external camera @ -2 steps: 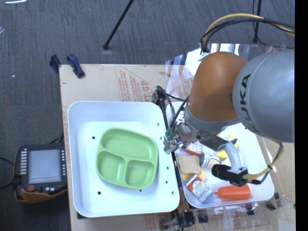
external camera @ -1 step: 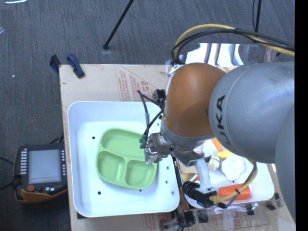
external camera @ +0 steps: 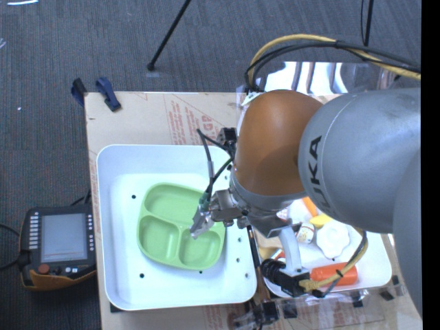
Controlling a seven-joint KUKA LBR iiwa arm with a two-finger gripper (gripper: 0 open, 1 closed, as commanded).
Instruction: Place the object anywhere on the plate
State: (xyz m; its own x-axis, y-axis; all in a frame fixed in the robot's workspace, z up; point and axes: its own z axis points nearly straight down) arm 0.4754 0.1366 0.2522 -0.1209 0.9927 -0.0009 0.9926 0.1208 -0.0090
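Grey arm [external camera: 357, 157] with orange band [external camera: 271, 139] reaching in from the right over the worktop [external camera: 137, 119]. Hand [external camera: 199, 227] low over the green divided plate [external camera: 180, 225] in the left white bin [external camera: 117, 253], tips near the plate's central ridge. Fingers drawn close together; nothing seen between them, though cannot tell for sure at this size. Right bin [external camera: 375, 273] largely hidden under the arm, with an orange carrot-like thing [external camera: 333, 275], a white lump [external camera: 335, 239] and a small yellow piece [external camera: 319, 221] lying in it, well apart from the plate. Tablet [external camera: 60, 243] on the floor to the left.
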